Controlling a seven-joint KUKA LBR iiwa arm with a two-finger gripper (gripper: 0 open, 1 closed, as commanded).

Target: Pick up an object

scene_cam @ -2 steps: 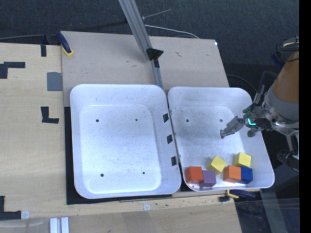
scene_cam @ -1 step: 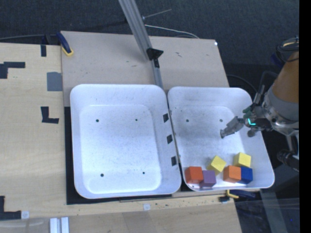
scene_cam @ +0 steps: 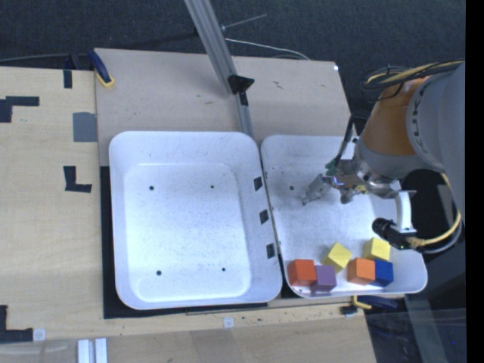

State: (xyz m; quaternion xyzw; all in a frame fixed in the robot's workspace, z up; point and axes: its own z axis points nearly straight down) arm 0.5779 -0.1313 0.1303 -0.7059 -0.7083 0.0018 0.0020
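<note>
Gripper (scene_cam: 321,189) over the upper middle of the right bin (scene_cam: 302,151), its tips pointing toward the bin's left side; whether it is spread or closed cannot be told from this view, and nothing is seen in its grasp. Behind it, the grey arm (scene_cam: 442,119) with its orange band (scene_cam: 389,123) enters from the right. The blocks lie well apart from the gripper, along the near edge of the same bin: an orange block (scene_cam: 302,270) touching a purple block (scene_cam: 325,277); a yellow block (scene_cam: 339,255) just beside them; further right, a second orange block (scene_cam: 361,270) against a blue block (scene_cam: 383,272), with a second yellow block (scene_cam: 379,249) just behind. The left bin (scene_cam: 121,203) adjoins the right bin on the wooden bench (scene_cam: 45,203).
</note>
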